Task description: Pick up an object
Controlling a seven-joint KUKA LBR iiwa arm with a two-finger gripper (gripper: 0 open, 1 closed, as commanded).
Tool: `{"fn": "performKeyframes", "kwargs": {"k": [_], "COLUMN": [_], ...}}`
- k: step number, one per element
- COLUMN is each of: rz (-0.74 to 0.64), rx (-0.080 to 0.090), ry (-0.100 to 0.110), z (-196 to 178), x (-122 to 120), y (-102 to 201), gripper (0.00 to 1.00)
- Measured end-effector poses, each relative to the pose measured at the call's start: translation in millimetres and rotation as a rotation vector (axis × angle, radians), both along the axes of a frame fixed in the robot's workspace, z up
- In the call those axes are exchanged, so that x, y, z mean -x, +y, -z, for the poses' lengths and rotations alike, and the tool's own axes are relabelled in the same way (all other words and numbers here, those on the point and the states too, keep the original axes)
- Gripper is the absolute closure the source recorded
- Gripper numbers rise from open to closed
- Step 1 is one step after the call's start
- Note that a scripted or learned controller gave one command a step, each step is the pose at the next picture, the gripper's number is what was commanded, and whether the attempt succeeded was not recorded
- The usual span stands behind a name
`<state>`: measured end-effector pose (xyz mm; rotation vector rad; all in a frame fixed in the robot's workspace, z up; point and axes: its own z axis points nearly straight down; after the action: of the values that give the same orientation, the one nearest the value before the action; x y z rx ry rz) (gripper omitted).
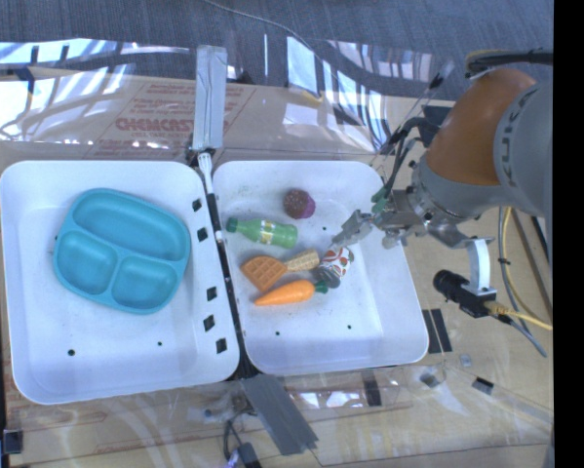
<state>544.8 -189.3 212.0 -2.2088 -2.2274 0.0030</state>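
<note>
Gripper above right bin, can't tell its state; carrot probably light, stiff, smooth; grab mid-body across width.

Single fixed overhead camera, slanted down on both bins.

The grey, orange-banded arm reached in from the right, its pincer lowered and angled leftward.

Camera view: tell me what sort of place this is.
Probably a robot grasping lab bench. A grey-and-orange arm reaches over two white bins; the right one holds toy food such as a carrot, the left a blue divided tray.
</note>
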Motion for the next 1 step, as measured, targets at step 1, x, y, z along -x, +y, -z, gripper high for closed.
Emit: {"fn": "performKeyframes", "kwargs": {"k": [1], "rz": [-0.001], "rx": [0.002], "ry": [-0.003], "z": [117.9], "x": [-20.8], "y": [-19.7], "gripper": [0.00]}}
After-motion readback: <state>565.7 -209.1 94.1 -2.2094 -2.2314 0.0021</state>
